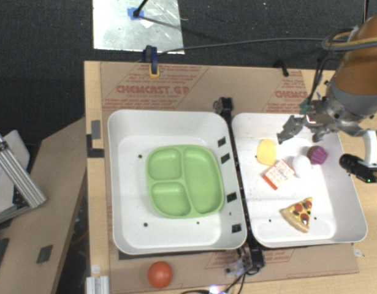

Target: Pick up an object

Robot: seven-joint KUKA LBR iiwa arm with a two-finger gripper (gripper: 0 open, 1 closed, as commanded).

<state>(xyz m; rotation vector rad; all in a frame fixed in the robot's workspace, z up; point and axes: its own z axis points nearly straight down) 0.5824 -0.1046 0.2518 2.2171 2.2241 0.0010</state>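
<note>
The right bin (347, 225) holds a yellow block (266, 150), a red and white box (278, 174), a white ball (298, 162), a purple piece (317, 155) and a toy pizza slice (299, 214). My gripper (304, 131) hangs above the bin's back part, just behind the white ball and between the yellow block and the purple piece. Its two dark fingers stand apart, open, with nothing between them.
The left bin (124, 164) holds a green divided tray (184, 180). A red ball (159, 274) lies on the bench in front of the left bin. A black clip (225, 106) sits at the back where the bins meet.
</note>
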